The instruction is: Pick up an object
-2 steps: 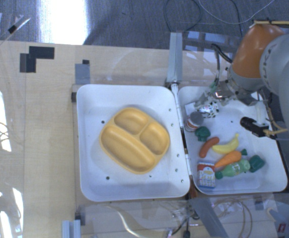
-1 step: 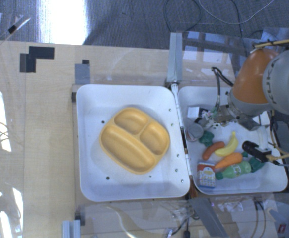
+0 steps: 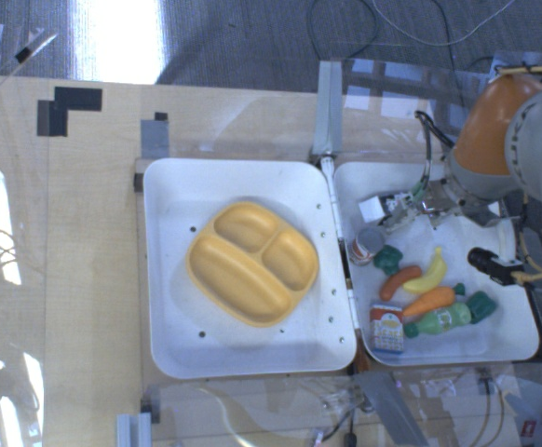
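Camera view, arm [image 3: 522, 147] cut off, jaws unclear

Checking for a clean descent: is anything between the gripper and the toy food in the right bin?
Nothing visible. The gripper sits over the right bin, with bare floor toward the banana, the carrot and the sausage.

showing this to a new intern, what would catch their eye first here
The big yellow divided plate in the middle of the left bin. Next, the cluster of toy food in the right bin: a banana, carrot and green bottle, with the grey-and-orange arm reaching in above them.
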Controlling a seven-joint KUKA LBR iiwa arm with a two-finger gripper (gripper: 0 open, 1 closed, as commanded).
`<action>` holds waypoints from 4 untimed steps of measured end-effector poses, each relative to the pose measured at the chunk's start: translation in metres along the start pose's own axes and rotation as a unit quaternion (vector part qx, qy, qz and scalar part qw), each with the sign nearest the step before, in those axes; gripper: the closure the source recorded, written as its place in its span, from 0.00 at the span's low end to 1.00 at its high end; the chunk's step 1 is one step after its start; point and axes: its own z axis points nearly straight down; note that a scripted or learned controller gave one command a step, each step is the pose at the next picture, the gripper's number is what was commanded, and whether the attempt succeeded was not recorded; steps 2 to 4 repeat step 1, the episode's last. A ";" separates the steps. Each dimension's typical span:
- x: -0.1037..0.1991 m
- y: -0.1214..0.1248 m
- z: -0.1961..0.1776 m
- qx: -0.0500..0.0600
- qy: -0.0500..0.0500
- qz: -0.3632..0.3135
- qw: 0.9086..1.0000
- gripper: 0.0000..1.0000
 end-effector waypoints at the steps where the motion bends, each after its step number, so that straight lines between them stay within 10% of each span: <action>1: 0.001 0.003 -0.013 -0.004 0.000 -0.002 1.000 1.00; 4: 0.001 0.003 -0.013 -0.004 0.000 -0.002 1.000 1.00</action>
